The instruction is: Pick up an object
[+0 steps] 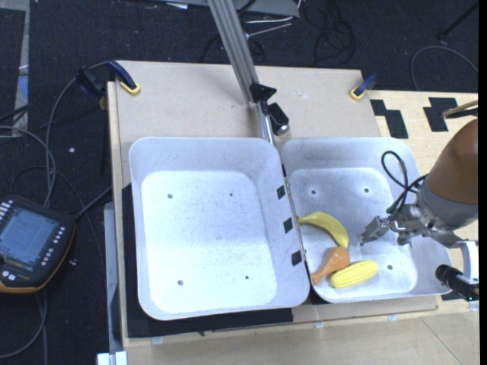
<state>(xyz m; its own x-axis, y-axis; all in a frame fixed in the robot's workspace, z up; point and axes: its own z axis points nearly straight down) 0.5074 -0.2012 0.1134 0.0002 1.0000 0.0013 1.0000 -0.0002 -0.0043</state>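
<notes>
Two white bins sit side by side; the right bin (396, 172) holds a banana (327, 224), corn cob (354, 274) and orange piece (333, 263). All look like light, smooth plastic toys, so I'd grip the banana across its middle. Whether the gripper (373, 230) is spread or closed, I can't tell.

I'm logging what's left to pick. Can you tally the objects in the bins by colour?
Yellow: 2, a banana and a corn cob
Orange: 1, a small orange toy
Total: 3, all in the right bin

A pale wooden bench (228, 101) stands on dark carpet (61, 36) strewn with black cables (46, 158).
</notes>
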